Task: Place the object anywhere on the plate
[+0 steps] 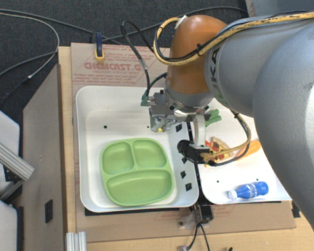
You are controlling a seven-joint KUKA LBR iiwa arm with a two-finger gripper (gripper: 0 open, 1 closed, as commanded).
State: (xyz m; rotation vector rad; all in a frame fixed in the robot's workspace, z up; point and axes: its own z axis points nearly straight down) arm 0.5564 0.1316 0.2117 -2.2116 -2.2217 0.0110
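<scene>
Overhead slanted view of two shallow white plastic bins set side by side on a brown printed cardboard sheet point(115, 61). The left bin point(110, 109) occupies the centre of the frame and holds a light green, three-compartment plastic plate point(138, 174) in its lower half, lying flat near the lower wall. The right bin point(235, 179), at lower right, is largely covered by the grey arm point(272, 67), which enters from the right edge and carries an orange band point(196, 35) at upper centre. The metal two-finger gripper point(159, 120) hangs below the band, over the upper right corner of the left bin, above and apart from the plate; whether it is open or closed, and whether it has hold of anything, cannot be told from this angle. The loose objects all lie in the right bin: a small clear bottle with a blue label point(247, 191) on its side near the lower edge, an orange piece point(254, 147) partly under the arm, a red and yellow item point(217, 146) just left of it, and a green piece point(213, 117) higher up beside the wrist. Which of these is the object to be placed cannot be told. A blue clamp point(99, 45) grips the sheet's upper edge at upper left.
</scene>
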